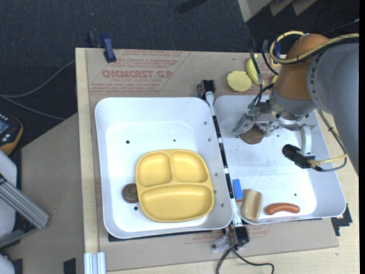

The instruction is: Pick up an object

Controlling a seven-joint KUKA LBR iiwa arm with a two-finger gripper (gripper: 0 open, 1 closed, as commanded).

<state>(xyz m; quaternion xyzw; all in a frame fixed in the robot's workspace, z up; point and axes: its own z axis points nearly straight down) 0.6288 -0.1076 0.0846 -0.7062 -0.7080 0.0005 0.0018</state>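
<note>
Brown cookie point(251, 135), round and flat, lies under the gripper point(255, 125); whether it is pinched, I cannot tell.

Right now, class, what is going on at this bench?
A grey robot arm reaches in from the right, its gripper low over a brown round object at the back of the right bin. Nothing is visibly held yet. A sausage, a tan cup and a blue piece lie at that bin's front. The left bin holds a yellow divided plate and a brown disc.
</note>
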